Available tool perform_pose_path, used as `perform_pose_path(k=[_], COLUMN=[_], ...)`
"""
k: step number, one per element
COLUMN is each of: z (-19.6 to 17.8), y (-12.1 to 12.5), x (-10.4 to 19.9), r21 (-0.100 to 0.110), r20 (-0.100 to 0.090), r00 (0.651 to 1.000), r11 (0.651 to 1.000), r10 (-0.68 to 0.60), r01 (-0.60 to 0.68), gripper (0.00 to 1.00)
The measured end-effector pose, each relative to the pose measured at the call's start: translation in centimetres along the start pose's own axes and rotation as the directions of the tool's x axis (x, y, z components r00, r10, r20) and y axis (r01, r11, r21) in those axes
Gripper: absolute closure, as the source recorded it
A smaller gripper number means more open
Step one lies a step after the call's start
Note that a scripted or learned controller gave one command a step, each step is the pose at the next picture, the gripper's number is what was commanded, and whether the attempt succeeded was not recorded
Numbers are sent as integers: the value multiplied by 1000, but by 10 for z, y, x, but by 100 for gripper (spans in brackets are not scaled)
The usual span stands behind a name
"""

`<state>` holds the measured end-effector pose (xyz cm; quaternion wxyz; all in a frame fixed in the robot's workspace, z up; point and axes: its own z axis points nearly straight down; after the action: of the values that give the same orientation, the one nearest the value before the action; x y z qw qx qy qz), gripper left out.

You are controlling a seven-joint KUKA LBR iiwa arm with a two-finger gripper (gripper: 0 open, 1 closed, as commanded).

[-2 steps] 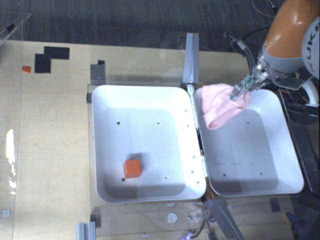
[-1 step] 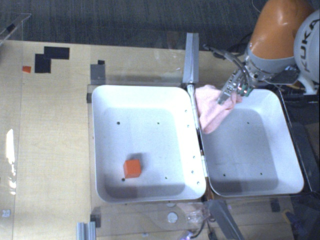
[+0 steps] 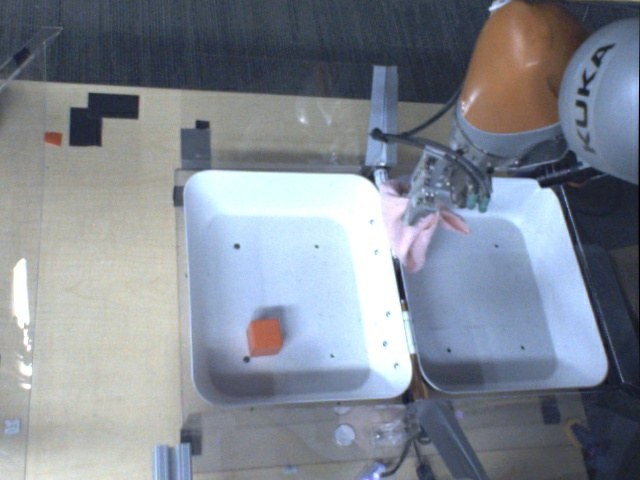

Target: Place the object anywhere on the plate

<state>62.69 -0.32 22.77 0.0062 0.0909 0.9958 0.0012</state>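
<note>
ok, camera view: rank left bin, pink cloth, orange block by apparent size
1. left bin
2. pink cloth, hanging from the pincer, so nearer the camera and perhaps flattered
3. orange block

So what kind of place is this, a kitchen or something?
More likely a robot lab. A grey and orange robot arm holds a pink cloth over two shallow white plastic bins on a pale wooden bench. One holds a small orange block.
</note>
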Motion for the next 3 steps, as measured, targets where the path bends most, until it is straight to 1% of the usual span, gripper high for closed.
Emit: perform_pose_path(k=[1,2,3], z=[4,-6,3], y=[40,92,139], x=[15,43,63], r21=[-1,-3,-3], r20=[0,0,-3], r00=[984,983,983], r11=[984,982,983], r10=[-180,-186,-184], r01=[180,186,184], gripper=[100,100,100])
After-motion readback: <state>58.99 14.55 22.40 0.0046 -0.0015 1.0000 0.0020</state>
